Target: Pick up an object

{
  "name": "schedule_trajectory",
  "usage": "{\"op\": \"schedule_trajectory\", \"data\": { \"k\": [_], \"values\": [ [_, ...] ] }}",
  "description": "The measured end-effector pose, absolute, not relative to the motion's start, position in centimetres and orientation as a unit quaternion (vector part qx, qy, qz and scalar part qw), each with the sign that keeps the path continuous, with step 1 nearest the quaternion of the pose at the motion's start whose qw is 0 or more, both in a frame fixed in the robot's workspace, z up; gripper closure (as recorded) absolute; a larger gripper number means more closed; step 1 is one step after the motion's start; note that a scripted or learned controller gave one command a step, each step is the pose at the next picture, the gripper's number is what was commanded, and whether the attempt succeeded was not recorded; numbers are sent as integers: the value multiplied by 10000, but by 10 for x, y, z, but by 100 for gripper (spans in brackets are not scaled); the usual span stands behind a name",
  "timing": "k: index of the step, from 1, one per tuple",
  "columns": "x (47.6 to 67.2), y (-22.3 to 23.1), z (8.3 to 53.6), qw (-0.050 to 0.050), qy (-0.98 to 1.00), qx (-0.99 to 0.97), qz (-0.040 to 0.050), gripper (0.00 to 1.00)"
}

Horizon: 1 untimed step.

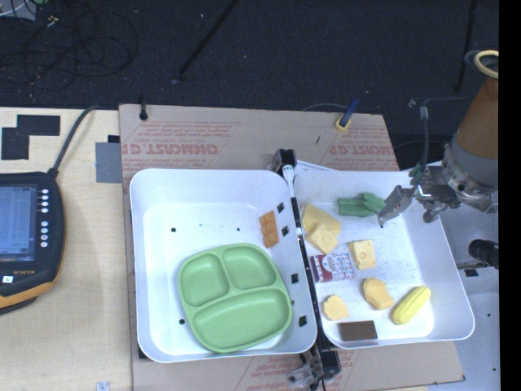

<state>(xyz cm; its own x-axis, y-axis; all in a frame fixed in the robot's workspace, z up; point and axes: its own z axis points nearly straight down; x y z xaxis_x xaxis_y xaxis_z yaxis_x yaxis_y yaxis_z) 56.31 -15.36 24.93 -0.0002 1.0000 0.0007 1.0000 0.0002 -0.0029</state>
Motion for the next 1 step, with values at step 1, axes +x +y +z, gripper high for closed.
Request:
{"op": "schedule_trajectory", "data": {
  "k": [1],
  "values": [
    [580, -125, 82, 15, -7070, -7072, -4, 0]
  ]
}}
